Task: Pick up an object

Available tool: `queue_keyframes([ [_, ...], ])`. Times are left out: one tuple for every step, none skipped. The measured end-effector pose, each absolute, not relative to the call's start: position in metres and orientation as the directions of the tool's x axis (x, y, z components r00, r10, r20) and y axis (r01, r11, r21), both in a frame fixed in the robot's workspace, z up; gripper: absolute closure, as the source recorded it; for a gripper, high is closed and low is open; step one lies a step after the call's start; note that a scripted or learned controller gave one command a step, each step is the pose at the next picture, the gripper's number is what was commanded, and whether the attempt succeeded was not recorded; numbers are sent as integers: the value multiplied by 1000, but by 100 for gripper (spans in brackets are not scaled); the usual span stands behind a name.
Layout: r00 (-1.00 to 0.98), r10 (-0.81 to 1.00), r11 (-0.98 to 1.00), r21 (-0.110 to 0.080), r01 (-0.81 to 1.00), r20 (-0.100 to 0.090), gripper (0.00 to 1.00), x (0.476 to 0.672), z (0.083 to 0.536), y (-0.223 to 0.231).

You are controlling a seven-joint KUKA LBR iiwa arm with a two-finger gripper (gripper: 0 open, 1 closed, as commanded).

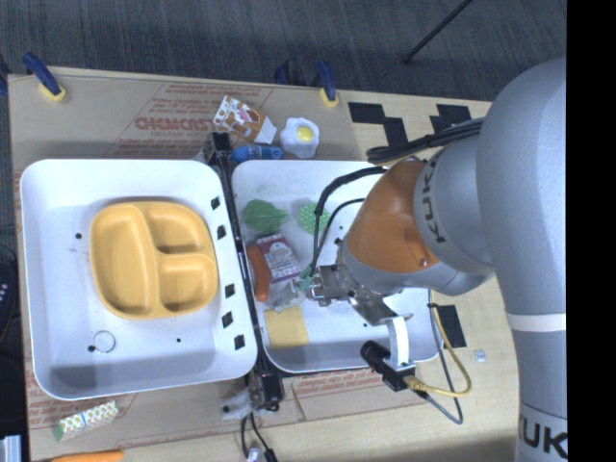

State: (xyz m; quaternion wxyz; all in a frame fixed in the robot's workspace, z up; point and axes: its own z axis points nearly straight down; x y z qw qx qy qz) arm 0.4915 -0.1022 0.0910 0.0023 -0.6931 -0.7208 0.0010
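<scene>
The right bin (289,359) is taken as landmark. Its left wall is set against the left bin (38,258), w/ a black divider strip between. The arm (452,219), grey w/ an orange band (385,224), is hung over the bin's right half, so little open floor is seen there; a bare white strip is left along the near edge. The gripper (313,287) is seen approx. at the bin's centre, just right of the packet; whether it's open or closed can't be told, as it's hidden under the wrist.

In the bin's left part a red-and-white packet (277,258) is laid flat, long axis running far-to-near, w/ an orange stick-shaped item (258,272) alongside it by the left wall, same axis. A flat yellow square (287,327) is placed nearer the front wall. A green leafy piece (262,215) and a green knobbly item (308,217) are seen toward the far wall.

Left of the bin, a yellow compartment tray (154,255), smooth plastic w/ rounded corners, is held in the other bin.
</scene>
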Motion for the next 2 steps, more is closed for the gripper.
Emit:
queue_keyframes([
  [6,1000,-6,-4,1000,1,0,543,92,-98],
  [-27,1000,27,-2,1000,1,0,641,98,-92],
])
